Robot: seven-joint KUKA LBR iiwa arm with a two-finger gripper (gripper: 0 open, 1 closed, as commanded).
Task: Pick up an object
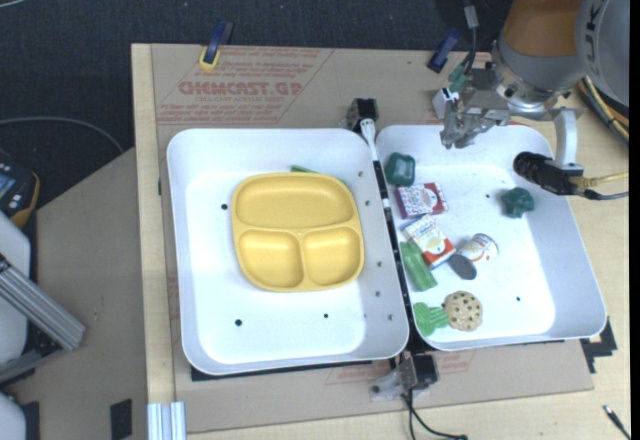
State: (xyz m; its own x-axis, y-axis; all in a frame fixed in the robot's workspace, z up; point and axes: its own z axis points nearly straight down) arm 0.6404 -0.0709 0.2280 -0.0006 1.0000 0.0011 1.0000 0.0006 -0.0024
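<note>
The grey arm with its orange band reaches in from three o'clock, and its pincer [462, 131] hangs over the twelve o'clock rim of the right-hand shallow white bin [560, 313]. Whether the pincer stands apart or together I cannot tell; nothing shows between its tips, so I judge that it carries nothing.

The candidates for picking lie loose in that right bin, mostly crowded toward its nine o'clock wall. Nearest the pincer, toward seven o'clock from it, sits a small dark-green rounded block [401, 168]. Below that come a red-and-white printed packet [420, 198], a second white packet with red and green print [427, 236], and a long green stick-shaped piece [417, 265] lying just beside the wall. A small white-and-red can on its side [480, 248] and a dark grey oval [462, 267] lie near the middle. At six o'clock a round tan cookie with dark chips [463, 309] touches a green cactus-shaped toy [432, 317]. A teal lump [517, 201] lies alone toward three o'clock, well apart from the rest, which should make it the cleanest grasp.

The left-hand white bin [200, 318] holds a yellow plastic tray with three compartments [297, 230], probably the drop place. The counter [150, 178] under both bins is a brown board.
</note>
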